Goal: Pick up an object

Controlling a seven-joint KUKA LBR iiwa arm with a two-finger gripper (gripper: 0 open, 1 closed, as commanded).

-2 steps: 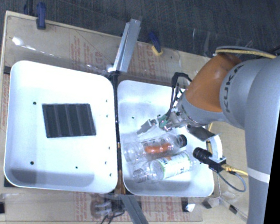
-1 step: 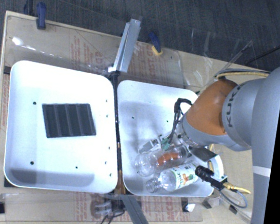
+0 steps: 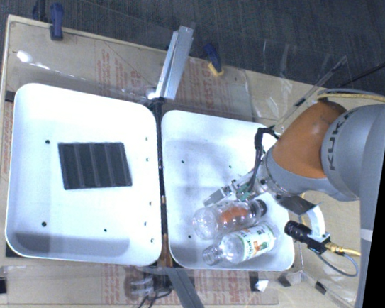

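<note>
The grey arm's gripper (image 3: 243,190) is down in the right white bin (image 3: 202,137), right at the clear plastic bottle with the orange label (image 3: 226,216); whether it's open or closed, I cannot tell. A second clear bottle with a green-and-white label (image 3: 245,245) lies beside it near the bin's front edge. Both look light, slick, crushable, so grip mid-body. The dark ribbed rectangular pad (image 3: 95,165) sits in the left bin (image 3: 25,218).

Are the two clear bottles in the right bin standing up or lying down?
Lying down. Both bottles, the upper bottle and the labelled bottle, rest on their sides in the right bin, touching, just below the claw.
</note>
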